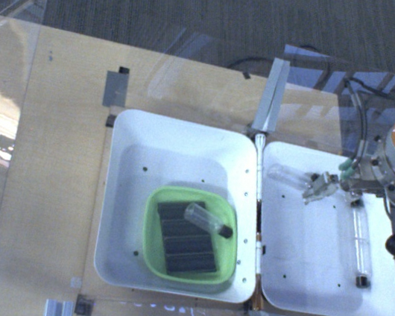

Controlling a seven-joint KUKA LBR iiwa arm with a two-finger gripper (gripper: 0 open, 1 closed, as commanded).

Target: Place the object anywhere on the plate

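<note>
We are reading the left bin [111, 199] first. The green plate [151, 217] is sitting in it, already carrying a dark ribbed block [186, 246] and a short capped tube [206, 218] lying across that block.

In the right bin [311, 287], the gripper [319, 188] is hovering over the upper left part, and we are not able to tell whether it is wide, narrow or holding anything.

The long clear tube [359, 239] is resting on that bin's floor near the right wall. We are taking it as the object left to move. It is lying to the right of the gripper and below it in the view, well apart. Its long axis is running almost straight up and down the picture, with the dark end lowest. The plate is lying the opposite way, to the gripper's left.
</note>
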